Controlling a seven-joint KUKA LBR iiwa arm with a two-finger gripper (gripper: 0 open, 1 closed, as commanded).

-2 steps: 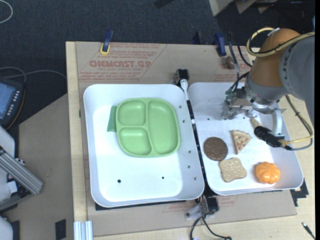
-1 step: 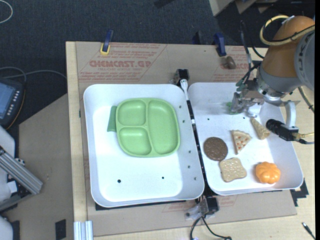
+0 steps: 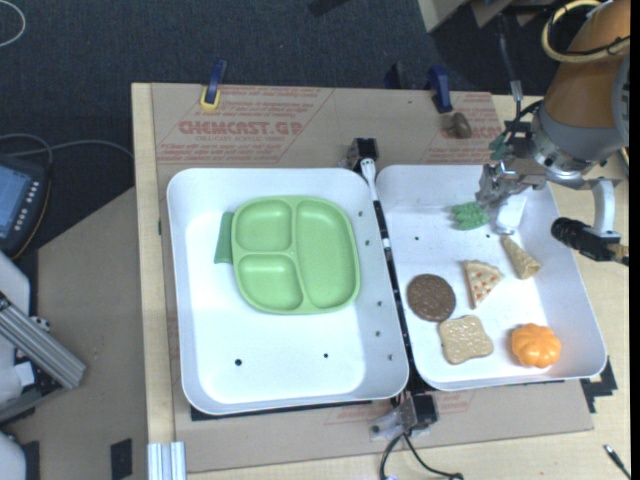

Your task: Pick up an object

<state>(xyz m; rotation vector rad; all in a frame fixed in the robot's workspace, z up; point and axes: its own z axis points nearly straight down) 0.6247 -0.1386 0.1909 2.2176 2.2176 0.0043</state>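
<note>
My gripper (image 3: pixel 498 194) hangs over the back part of the right bin (image 3: pixel 575 298), below the arm's orange band. A small green leafy piece (image 3: pixel 467 214) lies on the bin floor just to its left, touching it or very close. Further forward in the same bin lie a beige cone-shaped piece (image 3: pixel 520 257), a pizza slice (image 3: pixel 482 280), a round brown cookie (image 3: pixel 431 297), a square cracker (image 3: pixel 466 338) and an orange fruit (image 3: pixel 535 345). I see nothing held in the gripper.
The left bin (image 3: pixel 200 308) holds a green divided plate (image 3: pixel 295 253). A black rail (image 3: pixel 385 258) runs between the two bins. Clamps (image 3: pixel 212 86) sit on the cardboard bench's far edge. A black part of the arm (image 3: pixel 585 238) juts over the right bin's right rim.
</note>
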